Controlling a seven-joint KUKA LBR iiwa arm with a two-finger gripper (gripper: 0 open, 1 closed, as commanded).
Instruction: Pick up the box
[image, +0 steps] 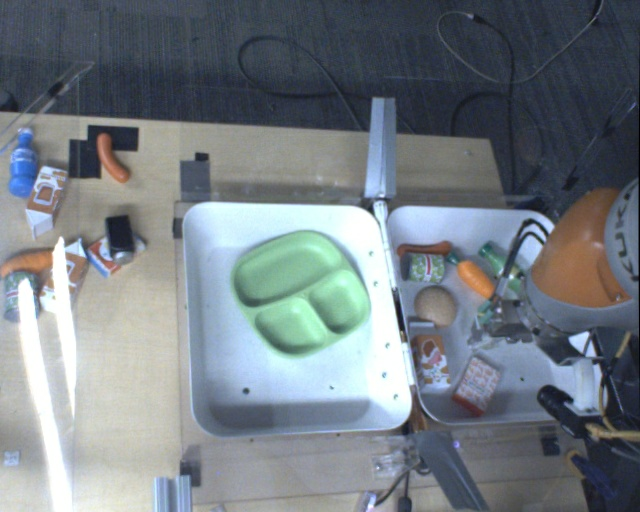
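The right bin (530, 410) is carrying a small crowd of things. Along its left wall a carton with a picture on its face (431, 361) is lying flat, with a brown egg-shaped lump (435, 305) just beyond it and a can with a green and red label (427, 266) lying on its side towards the far left corner, a small sausage (424, 248) touching it at the far edge. An orange carrot-like piece (476, 279) is lying slantwise near the far wall, beside a green item (492, 254) partly hidden by the arm.

The left bin (200, 330) is holding a green divided tray (301, 291) around its middle. More loose toys are sitting on the bench's left edge.

The arm's gripper (497, 325) is hanging over the middle of the right bin, just beyond the box. Its fingertips are too dark and blurred to read, so how wide it is standing I cannot tell, and nothing is showing between them.

The box (477, 383) is lying flat near the right bin's near edge, slightly turned, red with a pale printed face, just right of the carton and apart from it.
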